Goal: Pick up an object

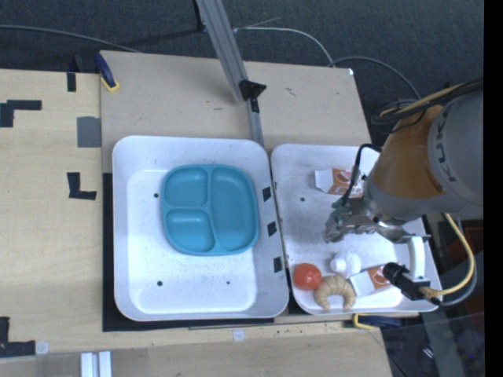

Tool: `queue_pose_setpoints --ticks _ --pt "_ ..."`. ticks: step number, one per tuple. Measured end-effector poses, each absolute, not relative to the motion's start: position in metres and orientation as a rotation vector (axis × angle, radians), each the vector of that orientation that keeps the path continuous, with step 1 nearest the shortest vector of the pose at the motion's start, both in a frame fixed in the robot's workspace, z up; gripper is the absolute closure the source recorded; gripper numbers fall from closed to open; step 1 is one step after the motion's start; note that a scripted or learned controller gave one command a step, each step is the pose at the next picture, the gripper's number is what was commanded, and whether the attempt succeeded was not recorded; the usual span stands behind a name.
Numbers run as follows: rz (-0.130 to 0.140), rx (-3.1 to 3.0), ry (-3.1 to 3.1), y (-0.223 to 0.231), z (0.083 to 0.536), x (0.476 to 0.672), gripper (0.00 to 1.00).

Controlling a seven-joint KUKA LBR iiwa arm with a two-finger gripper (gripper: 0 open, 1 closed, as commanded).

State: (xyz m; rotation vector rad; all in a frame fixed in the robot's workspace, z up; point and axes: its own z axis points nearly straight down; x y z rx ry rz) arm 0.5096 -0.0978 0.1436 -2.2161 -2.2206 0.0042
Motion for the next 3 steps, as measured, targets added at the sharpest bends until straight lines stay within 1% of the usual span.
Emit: queue_pose_setpoints --ticks 1,2,3 --pt "-0.002 -2.222 -2.224 -0.1 0.187 0.516 1.0" --pt "-0.003 -2.221 -2.225 -0.091 0.234 0.513 1.0" --pt "0.0 -2.221 -2.224 -0.09 0.294 0.515 1.0"
